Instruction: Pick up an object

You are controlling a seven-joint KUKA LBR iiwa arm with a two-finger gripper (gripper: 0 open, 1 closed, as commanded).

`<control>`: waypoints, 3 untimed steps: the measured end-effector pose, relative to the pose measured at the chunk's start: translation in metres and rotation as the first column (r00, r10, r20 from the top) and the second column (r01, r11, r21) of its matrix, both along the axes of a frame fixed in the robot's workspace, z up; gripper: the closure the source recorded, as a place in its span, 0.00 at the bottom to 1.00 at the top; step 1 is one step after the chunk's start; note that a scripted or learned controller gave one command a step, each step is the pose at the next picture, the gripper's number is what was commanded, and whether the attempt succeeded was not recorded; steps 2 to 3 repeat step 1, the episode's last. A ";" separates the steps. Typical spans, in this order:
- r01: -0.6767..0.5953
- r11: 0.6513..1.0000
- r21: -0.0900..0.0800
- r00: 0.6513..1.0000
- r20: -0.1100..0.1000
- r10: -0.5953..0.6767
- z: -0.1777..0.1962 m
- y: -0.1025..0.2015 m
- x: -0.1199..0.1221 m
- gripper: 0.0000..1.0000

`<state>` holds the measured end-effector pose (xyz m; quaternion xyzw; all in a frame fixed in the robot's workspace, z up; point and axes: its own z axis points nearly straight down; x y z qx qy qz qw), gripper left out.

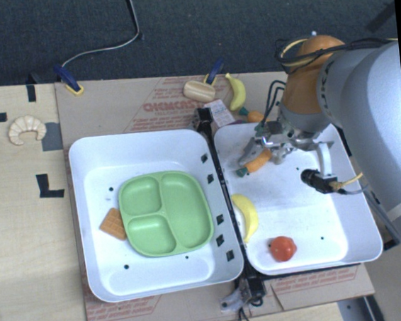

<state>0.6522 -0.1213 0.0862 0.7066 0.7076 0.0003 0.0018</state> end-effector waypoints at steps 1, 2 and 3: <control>0.001 1.000 0.002 1.000 -0.009 -0.001 0.008 0.000 -0.002 1.00; 0.001 1.000 0.002 1.000 -0.009 -0.001 0.008 0.000 -0.002 1.00; 0.001 1.000 0.002 1.000 -0.009 -0.001 0.008 0.000 -0.002 1.00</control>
